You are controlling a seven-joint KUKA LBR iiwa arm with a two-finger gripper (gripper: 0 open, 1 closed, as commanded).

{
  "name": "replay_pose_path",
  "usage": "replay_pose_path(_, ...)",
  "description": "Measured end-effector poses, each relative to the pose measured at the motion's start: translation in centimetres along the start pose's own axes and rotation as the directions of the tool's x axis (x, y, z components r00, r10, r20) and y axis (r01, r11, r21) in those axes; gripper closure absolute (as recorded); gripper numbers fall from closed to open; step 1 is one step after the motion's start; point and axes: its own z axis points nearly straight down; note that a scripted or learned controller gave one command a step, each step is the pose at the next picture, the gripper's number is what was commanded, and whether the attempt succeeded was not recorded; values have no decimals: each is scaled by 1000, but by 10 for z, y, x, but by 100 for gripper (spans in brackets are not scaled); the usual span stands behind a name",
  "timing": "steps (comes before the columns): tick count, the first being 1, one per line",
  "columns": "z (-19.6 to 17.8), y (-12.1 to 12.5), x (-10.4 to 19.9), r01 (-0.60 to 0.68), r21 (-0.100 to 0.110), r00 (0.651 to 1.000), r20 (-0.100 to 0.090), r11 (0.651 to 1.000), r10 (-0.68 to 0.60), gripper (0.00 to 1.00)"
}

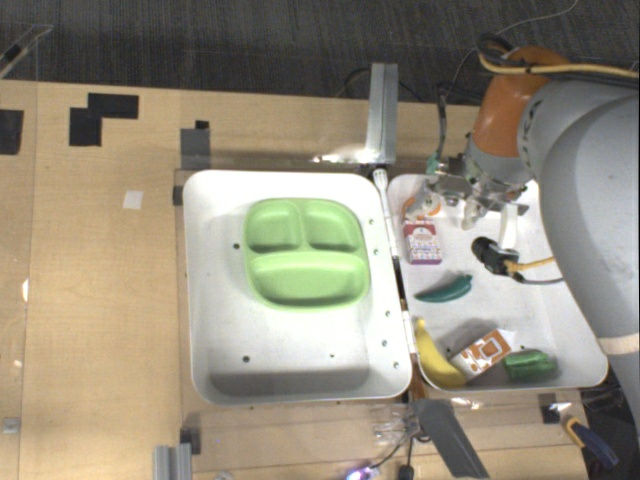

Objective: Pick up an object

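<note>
- Camera view: the grey arm's two-finger gripper (452, 200) hangs low at the right white bin's (560, 313) upper end, grip unreadable.
- Nothing lifted; small pink-and-white packet (423, 242) lies just below.

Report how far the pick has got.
Done: the arm has reached over the right bin, and the gripper sits at its far end near the small pink-and-white packet. In hand: nothing visibly lifted; the packet, green pepper, banana, orange-and-white carton and green block all lie on the bin floor. Left: grasping and lifting one object. The green divided plate lies in the left bin.
</note>
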Motion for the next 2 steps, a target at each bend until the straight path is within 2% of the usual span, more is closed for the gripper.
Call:
replay_pose_path(1,-89,-2,6,124,-8,992,3,992,-124,0)
replay_pose_path(2,-53,-76,-15,77,-3,997,1,997,-77,0)
